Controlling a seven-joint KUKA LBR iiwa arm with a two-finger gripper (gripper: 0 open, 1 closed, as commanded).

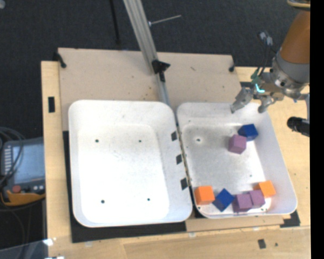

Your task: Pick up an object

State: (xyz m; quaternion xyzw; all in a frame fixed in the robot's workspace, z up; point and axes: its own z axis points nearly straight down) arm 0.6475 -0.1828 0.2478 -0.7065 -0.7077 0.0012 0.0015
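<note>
Jaws [252, 103] spread, nothing held | poised at right bin's [281, 161] far rim | blue cube [249, 131], purple cube [237, 143] nearest, likely targets

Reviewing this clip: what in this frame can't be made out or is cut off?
- Arm: its upper part runs off the camera view's right and top edges.
- Purple blocks at the right bin's near wall: pressed together, so whether two or more is unclear.
- Box with a screen at the left: cut by the frame edge, display too blurred to read.
- Gripper: fingers apart, nothing between them.
</note>
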